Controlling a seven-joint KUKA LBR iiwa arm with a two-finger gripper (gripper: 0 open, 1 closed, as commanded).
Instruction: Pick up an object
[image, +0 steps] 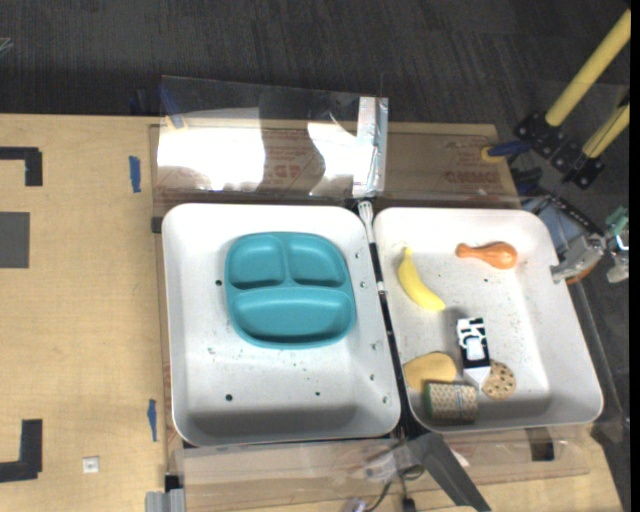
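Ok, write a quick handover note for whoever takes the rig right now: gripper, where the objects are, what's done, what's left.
Gripper: state cannot be told.
Left bin: teal divided plate.
Right bin: banana, orange drumstick toy, black-and-white box, yellow bread-like piece, cookie, small patterned can at the near edge.
Done: nothing lifted; all objects lie in the bins.
Left: pick one up.

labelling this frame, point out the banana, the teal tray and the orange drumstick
banana (419, 284), camera view, middle of its curved body
teal tray (291, 288), camera view, the ridge between its compartments
orange drumstick (490, 253), camera view, its thick end
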